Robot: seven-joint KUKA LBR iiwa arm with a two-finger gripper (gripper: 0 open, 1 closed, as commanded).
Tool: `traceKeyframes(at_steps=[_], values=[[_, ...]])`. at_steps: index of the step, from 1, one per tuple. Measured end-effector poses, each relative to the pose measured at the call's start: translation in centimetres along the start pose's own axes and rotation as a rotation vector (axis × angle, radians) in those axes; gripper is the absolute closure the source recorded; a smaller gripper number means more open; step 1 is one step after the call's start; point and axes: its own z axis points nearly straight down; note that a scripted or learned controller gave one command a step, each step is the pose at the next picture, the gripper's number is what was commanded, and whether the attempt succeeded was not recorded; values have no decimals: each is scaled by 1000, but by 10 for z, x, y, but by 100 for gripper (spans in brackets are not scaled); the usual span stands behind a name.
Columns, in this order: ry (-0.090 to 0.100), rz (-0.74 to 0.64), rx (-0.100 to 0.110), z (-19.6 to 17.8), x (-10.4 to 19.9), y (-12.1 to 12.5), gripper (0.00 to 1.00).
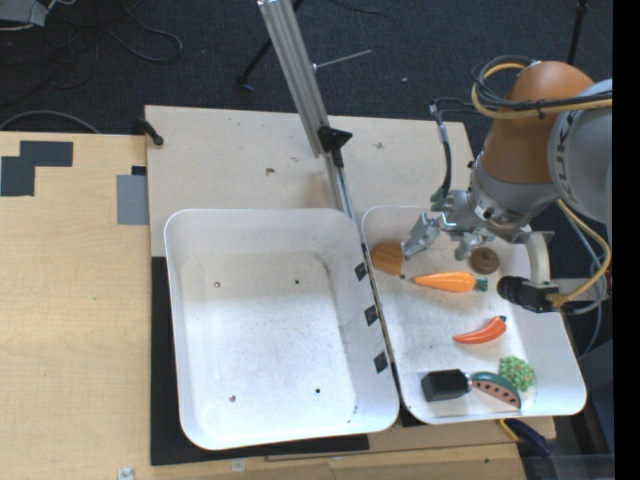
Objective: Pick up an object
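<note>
Left bin [262,338]: nearest the camera, left of the hand [437,230]. Right bin [560,368]: beneath the hand. Hand: open, gripping nothing. Toy carrot [447,282]: just below the hand. Red chili pepper [481,332]: farther below.

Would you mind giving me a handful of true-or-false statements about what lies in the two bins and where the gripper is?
1. The toy carrot lies in the right bin. True.
2. The red chili lies in the left bin. False: it lies in the right bin, below the carrot.
3. The gripper is over the right bin. True.
4. The black block sits at the right bin's far edge. False: it is near the front edge.
</note>
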Motion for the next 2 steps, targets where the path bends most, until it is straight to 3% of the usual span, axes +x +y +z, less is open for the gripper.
traceKeyframes(at_steps=[1,2], values=[[-1,2,-5,-3,-1,1,0],[-1,2,-1,44,-5,5,0]])
